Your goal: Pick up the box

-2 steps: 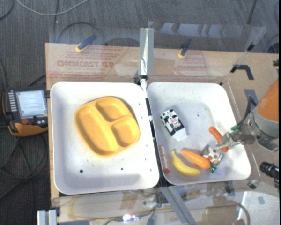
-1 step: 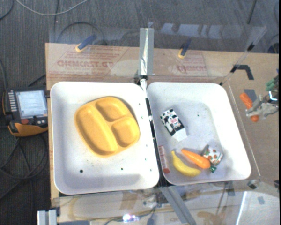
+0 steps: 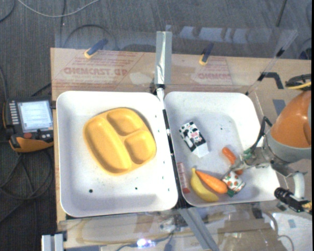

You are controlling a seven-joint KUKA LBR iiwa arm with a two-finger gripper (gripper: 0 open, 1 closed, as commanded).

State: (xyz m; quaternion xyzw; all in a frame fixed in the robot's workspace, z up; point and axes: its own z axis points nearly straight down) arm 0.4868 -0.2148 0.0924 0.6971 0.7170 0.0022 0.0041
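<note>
The box (image 3: 193,138) lies in the right bin (image 3: 214,102), near that bin's middle and a little toward the divider, well apart from everything else. I read it as a small carton, white with black cow-like patches, lying on its side and turned at a slant to the bin walls, its paler end pointing down-right.

From my seat, the step in hand is the approach. The gripper (image 3: 244,160) sits low by the bin's right side, near the small orange carrot (image 3: 228,155) and just above the strawberry-patterned piece (image 3: 233,182); I cannot tell whether it is spread or closed (the wrist hides the tips). I judge nothing is held yet.

To do this well I would lift clear of the toy food first, travel left over the carton, then turn the wrist so the closing line crosses its narrow width, not its length. Descend straight, since a glancing touch could skid it. The banana (image 3: 200,189) and larger carrot (image 3: 211,181) lie by the near wall; the yellow tray (image 3: 120,139) fills the left bin (image 3: 73,192).
</note>
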